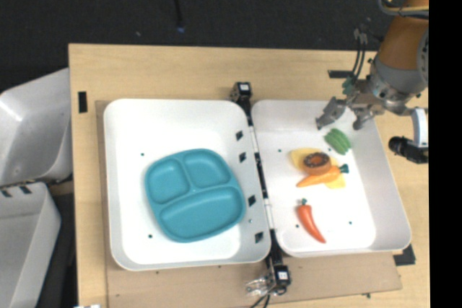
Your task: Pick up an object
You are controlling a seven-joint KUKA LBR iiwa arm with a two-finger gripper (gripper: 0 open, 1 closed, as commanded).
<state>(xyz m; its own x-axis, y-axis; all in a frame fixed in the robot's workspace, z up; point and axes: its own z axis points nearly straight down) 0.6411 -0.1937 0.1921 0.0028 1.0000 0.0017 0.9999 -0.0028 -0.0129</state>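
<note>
The camera view looks down on a light wooden bench point(216, 68) carrying two shallow white bins side by side. The left bin point(123, 148) fills the middle-left of the frame and holds a blue divided plate point(193, 193), three compartments showing, lying flat toward the bin's lower centre. The right bin point(375, 227) sits at centre-right and holds the small items: a green piece point(337, 140) in its upper part, a yellow piece with a dark round centre point(312, 159) just below and left of it, an orange carrot point(323, 177) touching that yellow piece's lower edge and lying roughly level, and a red-orange chili pepper point(310, 221) lower down, apart from the others, tilted with its green stem toward the upper left. The arm enters at the upper right of the frame, its orange band point(401, 40) above a grey wrist. The gripper point(345, 116) hangs over the upper part of the right bin with its two fingers spread apart, nothing between them; the green piece lies just below and beside the right fingertip.
</note>
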